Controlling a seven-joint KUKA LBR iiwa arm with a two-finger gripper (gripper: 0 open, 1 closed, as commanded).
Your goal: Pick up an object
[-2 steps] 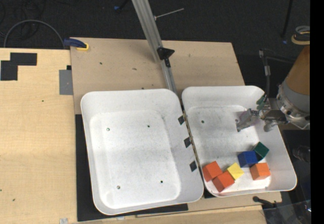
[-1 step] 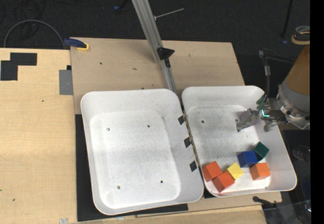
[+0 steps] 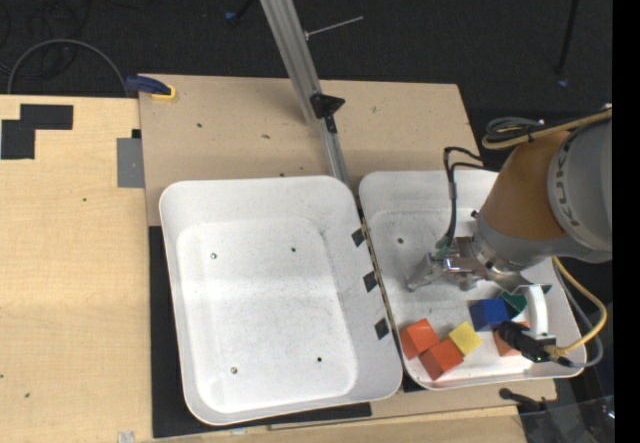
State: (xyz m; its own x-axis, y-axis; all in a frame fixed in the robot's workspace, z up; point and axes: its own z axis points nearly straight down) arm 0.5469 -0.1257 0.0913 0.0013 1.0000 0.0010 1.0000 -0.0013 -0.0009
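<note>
Blocks crowd the right bin's (image 3: 400, 193) near corner: two orange blocks (image 3: 430, 348), a yellow block (image 3: 464, 338) and a blue block (image 3: 489, 314). The gripper (image 3: 428, 273) hangs just beyond them over bare floor, apparently holding nothing; whether it stands open cannot be told. A clean pick likely means centring over one block at the cluster's edge before descending.

Arm (image 3: 555, 201) cut off at right edge, its bulk hiding part of right bin (image 3: 400, 201) and green block (image 3: 516, 302).

Two white bins (image 3: 270, 221) on a pale wood surface (image 3: 230, 121). Orange blocks (image 3: 428, 346), a yellow block (image 3: 464, 338), a blue block (image 3: 489, 314) beside something green (image 3: 516, 302). Grey arm (image 3: 590, 191), orange-banded.
</note>
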